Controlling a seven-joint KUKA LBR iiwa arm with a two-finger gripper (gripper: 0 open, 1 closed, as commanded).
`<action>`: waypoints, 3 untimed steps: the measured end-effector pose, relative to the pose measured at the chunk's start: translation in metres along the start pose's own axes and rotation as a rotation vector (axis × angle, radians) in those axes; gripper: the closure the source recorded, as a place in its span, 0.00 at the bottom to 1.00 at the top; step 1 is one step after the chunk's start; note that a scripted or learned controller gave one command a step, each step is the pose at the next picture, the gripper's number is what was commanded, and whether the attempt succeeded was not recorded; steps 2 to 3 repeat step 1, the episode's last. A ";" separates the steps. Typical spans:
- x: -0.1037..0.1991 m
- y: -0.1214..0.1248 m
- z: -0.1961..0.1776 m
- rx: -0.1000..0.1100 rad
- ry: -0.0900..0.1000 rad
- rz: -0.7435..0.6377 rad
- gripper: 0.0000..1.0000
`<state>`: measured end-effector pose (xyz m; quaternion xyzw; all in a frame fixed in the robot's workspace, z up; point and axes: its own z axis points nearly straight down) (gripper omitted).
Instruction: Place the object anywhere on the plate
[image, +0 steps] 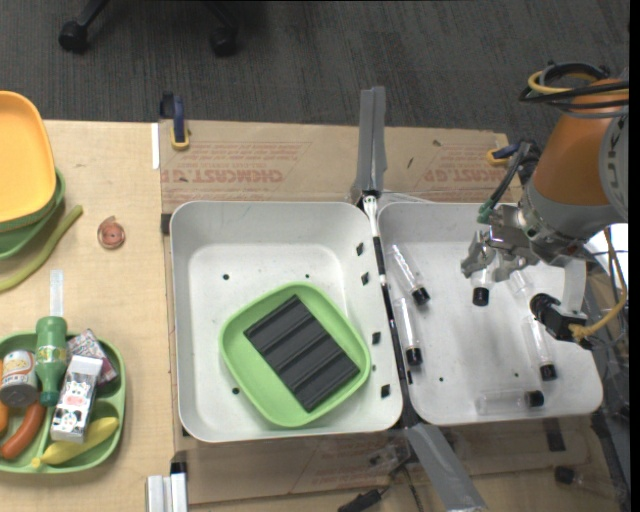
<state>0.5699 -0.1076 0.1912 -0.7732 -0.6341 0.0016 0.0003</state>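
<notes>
Whether the gripper (492, 262) is gripping anything cannot be told, since the grey wrist and clutter hide that part of it; it hangs over the right bin (450, 400), toward two o'clock of that bin's floor, with the orange-banded arm (580, 160) entering from three o'clock. Several clear syringes with black caps lie on the right bin's floor: one syringe (408, 274) near the bin's ten o'clock corner, a second syringe (409, 335) along its nine o'clock wall, and a third syringe (540, 350) toward four o'clock. A black-capped tip shows just below the gripper, and I cannot tell whether it is touching the tool. The green plate (240, 335) sits in the left bin (200, 250), toward that bin's five o'clock, bearing a dark ribbed insert (302, 350). Every syringe is well apart from the plate.
</notes>
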 end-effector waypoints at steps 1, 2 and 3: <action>0.000 0.000 0.000 0.000 0.000 0.000 0.00; 0.000 0.000 0.000 0.000 0.000 0.000 0.00; 0.000 0.000 0.000 0.000 0.000 0.000 0.00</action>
